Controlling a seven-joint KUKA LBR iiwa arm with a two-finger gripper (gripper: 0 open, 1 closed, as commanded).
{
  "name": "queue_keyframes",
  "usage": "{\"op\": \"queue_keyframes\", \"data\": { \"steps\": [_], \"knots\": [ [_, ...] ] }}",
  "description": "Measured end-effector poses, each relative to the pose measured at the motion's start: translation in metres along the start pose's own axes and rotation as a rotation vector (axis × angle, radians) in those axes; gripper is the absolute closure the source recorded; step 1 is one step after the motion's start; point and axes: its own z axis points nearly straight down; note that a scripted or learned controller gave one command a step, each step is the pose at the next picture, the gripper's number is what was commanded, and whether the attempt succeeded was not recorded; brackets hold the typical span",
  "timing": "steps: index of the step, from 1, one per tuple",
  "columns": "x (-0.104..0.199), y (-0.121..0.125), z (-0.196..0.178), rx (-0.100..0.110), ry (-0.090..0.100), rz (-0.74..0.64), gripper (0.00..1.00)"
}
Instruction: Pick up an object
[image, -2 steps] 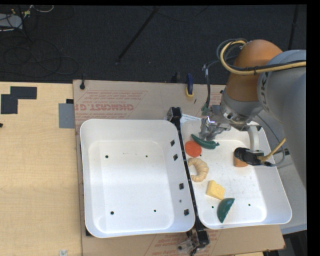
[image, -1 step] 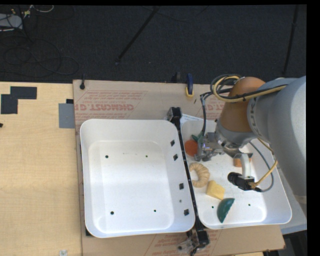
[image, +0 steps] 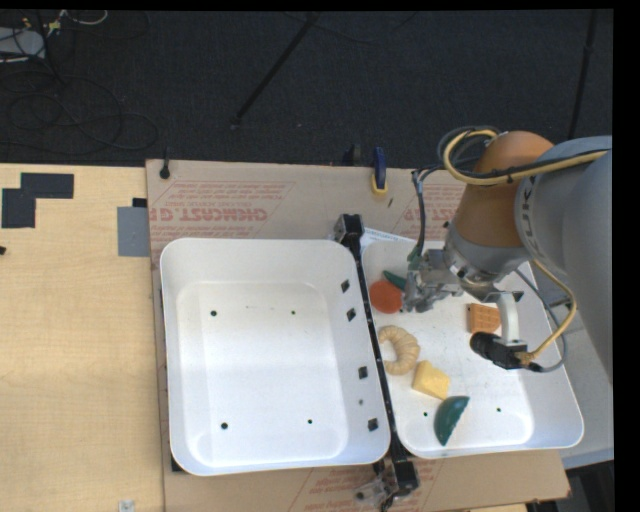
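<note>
- Green piece (image: 450, 418) and yellow wedge (image: 431, 381) lie nearest the camera, well apart from the gripper (image: 422, 286). They are unlikely targets.
- The ring (image: 400, 350) sits nearer the gripper, on its camera side. It could be nudged in a sideways sweep.
- The orange square (image: 483, 318) lies right of the gripper, part-hidden by cabling.
- The red ball (image: 385, 295) is just left of the gripper and is probably the target. It may roll away under a glancing touch.
- The gripper's tip is blurred against the arm, so I cannot tell whether it is open or closed.
</note>
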Motion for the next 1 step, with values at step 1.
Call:
{"op": "queue_keyframes", "data": {
  "steps": [1],
  "knots": [
    [-0.0042,-0.0307,0.0462,0.003,0.0,-0.002,1.0]
  ]
}}
